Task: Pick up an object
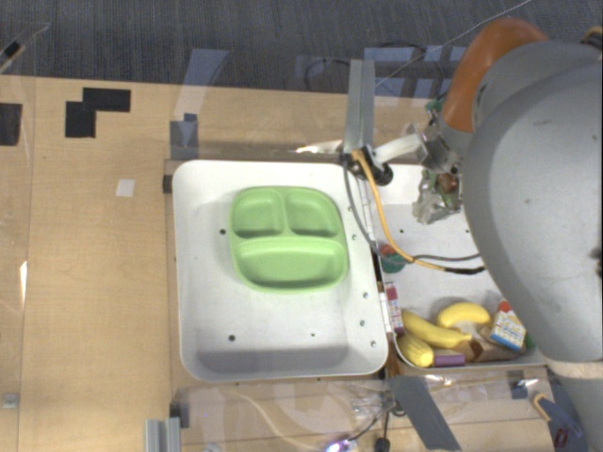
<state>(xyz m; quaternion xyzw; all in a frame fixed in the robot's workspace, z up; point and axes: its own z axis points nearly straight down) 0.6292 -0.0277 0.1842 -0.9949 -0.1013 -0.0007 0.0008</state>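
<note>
Your claw (436, 196) hangs at upper right over the right bin (443, 252); its finger state can't be told. The bananas (443, 328) lie well below it, lower right.

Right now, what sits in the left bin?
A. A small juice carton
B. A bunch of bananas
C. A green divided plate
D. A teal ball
C. The green divided plate lies alone in the left bin, while the bananas and the small carton lie in the right bin beside the arm.
</note>
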